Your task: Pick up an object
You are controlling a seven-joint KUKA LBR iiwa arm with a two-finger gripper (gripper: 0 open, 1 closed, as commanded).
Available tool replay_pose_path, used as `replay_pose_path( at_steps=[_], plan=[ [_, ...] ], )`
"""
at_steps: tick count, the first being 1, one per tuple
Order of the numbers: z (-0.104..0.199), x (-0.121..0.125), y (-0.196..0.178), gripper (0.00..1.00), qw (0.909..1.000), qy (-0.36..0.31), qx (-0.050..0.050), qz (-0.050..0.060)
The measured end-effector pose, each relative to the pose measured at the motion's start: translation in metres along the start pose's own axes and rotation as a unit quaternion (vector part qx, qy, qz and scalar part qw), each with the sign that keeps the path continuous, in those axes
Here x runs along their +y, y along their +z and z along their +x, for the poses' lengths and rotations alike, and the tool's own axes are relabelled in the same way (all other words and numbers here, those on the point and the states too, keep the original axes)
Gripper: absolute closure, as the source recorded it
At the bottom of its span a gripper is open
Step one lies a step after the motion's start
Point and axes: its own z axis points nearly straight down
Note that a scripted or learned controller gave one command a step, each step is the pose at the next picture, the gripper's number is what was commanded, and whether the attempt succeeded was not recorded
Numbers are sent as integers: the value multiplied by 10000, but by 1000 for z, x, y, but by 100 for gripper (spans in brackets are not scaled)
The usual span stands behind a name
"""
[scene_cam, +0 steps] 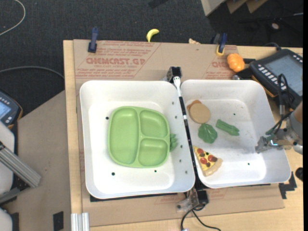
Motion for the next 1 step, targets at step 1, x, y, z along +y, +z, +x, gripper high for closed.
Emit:
replay_pose_path(
  at_steps=[1],
  plan=[
    [4,1,-9,100,10000,-15,8,-6]
  ],
)
